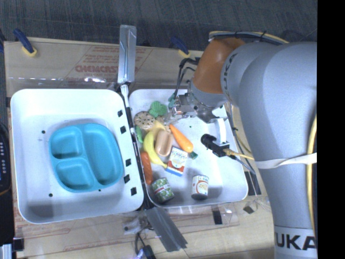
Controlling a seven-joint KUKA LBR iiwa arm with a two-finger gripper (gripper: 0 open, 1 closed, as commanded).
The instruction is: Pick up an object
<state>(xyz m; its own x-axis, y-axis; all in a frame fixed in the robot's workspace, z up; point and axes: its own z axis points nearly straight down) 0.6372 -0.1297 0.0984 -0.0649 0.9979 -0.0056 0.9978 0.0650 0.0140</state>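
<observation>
The right bin [229, 185] holds a heap of toy food: a green leafy piece [158, 109], a round brown cookie [144, 119], a yellow banana [150, 148], a hot dog bun [163, 141], an orange carrot [181, 137], a small carton [177, 161], a second carrot [146, 168], a green can [161, 190] and a red-and-white can [200, 186]. My gripper [176, 110] hangs low over the bin's upper left part, right beside the green piece and above the carrot. Its fingertips are hard to make out against the clutter, and nothing visibly sits between them.
The left bin [27, 112] holds a blue three-compartment tray [86, 156]. The grey arm [269, 117] covers the right side of the view. A metal divider bar [126, 53] stands between the bins at the back. Blue clamps [24, 41] grip the bench's far edge.
</observation>
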